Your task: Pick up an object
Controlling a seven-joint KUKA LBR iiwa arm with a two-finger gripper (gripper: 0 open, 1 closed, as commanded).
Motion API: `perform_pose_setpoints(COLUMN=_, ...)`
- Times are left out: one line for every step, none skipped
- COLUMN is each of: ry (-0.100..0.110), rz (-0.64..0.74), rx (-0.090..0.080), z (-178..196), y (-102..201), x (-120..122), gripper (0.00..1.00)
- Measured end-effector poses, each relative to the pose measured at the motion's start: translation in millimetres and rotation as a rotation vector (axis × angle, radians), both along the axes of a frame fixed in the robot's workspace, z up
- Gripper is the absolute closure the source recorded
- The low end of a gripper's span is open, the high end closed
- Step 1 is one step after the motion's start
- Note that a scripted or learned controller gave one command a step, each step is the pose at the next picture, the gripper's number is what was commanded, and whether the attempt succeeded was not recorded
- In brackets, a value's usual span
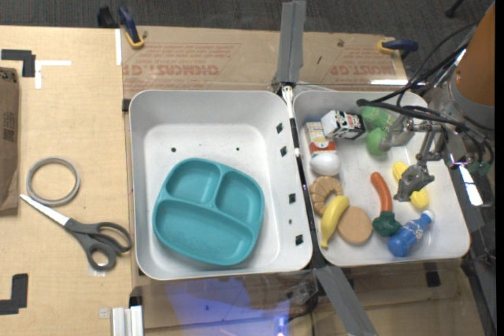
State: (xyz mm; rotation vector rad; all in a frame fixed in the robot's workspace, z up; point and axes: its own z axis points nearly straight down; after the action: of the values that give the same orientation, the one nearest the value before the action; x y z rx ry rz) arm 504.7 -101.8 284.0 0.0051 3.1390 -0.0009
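Nearest the lens, along the right bin's (453,248) front edge: a blue bottle (409,235) lying on its side, a tan disc (355,225) and a banana (333,218) leaning against it. Just behind the bottle, a carrot (382,197) with its green top (385,224) pointing forward. Further back on the bin's left side: a brown pretzel-like piece (324,190), a white egg (324,163), a red-and-white carton (317,134), then a small white toy vehicle (342,123). Green item (379,130) at the back, partly behind cables.

Tool (413,183) hangs low over the right half of this bin, arm reaching in from the right. Fingers point down and sit close together; cannot tell whether anything is pinched. Yellow pieces (420,197) lie just beside and under the tips, touching or nearly so, exact contact unclear.

Left bin (150,122) holds a teal divided plate (209,210), flat, toward the front.

On the worktop (63,114) left of the bins: scissors (79,230) with grey handles, tape roll (53,180) just behind them.
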Motion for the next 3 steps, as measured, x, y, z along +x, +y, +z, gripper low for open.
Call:
perform_pose_setpoints(ry=0.002, rz=0.072, rx=0.001, z=-152, y=-60, x=-27, gripper=0.00)
perform_pose_setpoints(ry=0.003, rz=0.040, rx=0.001, z=-193, y=-52, x=-20, gripper=0.00)
perform_pose_setpoints(ry=-0.002, rz=0.134, rx=0.000, z=-191, y=-50, x=64, gripper=0.00)
